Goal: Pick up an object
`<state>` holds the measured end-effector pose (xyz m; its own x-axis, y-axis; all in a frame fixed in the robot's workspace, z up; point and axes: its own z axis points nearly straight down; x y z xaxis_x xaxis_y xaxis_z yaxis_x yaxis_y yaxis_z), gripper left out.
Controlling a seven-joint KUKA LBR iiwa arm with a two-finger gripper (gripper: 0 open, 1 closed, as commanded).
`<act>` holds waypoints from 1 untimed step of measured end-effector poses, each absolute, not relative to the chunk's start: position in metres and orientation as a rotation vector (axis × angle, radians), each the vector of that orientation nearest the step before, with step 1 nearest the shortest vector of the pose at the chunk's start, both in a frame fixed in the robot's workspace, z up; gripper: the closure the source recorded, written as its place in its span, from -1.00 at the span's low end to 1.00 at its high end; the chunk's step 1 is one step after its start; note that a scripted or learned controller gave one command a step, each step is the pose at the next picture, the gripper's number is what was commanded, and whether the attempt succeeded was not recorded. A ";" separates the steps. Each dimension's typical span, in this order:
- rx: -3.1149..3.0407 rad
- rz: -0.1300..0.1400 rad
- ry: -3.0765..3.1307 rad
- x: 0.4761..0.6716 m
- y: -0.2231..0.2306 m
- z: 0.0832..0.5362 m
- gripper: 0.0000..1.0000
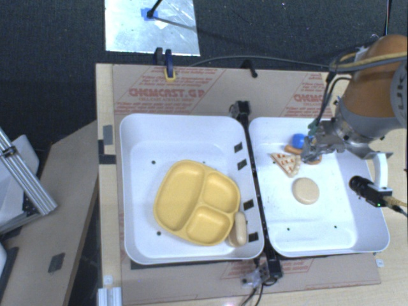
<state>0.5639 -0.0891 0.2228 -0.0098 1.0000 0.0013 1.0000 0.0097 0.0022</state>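
Blue ball (298,139), small and round, sits near the right bin's (366,241) back edge beside an orange piece (294,150) and a waffle wedge (286,163). Gripper (312,153) hangs just beside it; how it is set, I cannot tell.

End effector (312,153) low, arm (373,85) bent down

Single fixed overhead camera, angled down.
Looks from the front of the bench (191,85) at a slant, far enough back to frame left bin (137,171) and right bin (363,234) whole; arm (376,75) enters from right.
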 end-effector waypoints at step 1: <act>2.210 0.005 2.232 0.584 -0.036 0.214 1.00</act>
